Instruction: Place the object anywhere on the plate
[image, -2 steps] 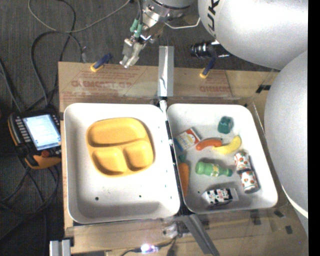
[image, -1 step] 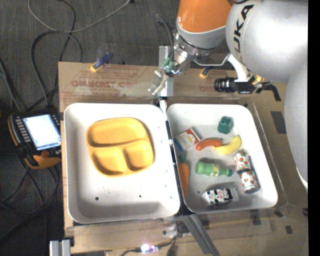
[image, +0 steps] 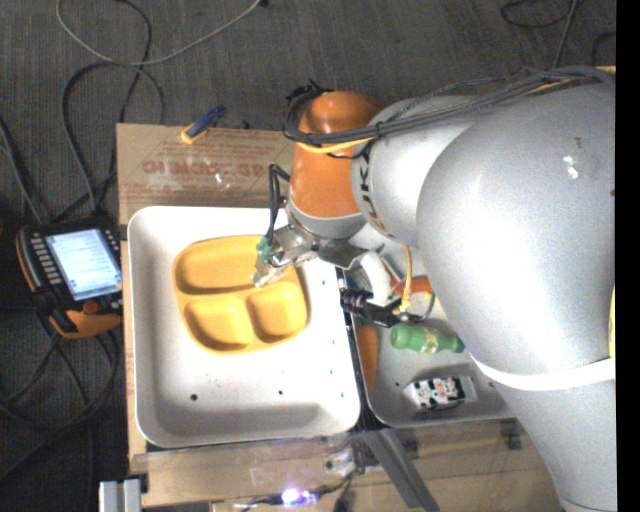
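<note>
A yellow plate with three compartments lies in the left white bin, toward its back. My gripper hangs over the plate's right side, above the ridge between the large compartment and the small right one. A small green bit shows at the gripper's tip; whether it is a held object or part of the tool is unclear. The arm's orange band and grey body rise behind it and cover much of the right bin.
In the right bin lie a green bottle-shaped object, an orange object and a white-and-black item. A cardboard sheet lies behind the left bin. A teach pendant sits on the floor at left.
</note>
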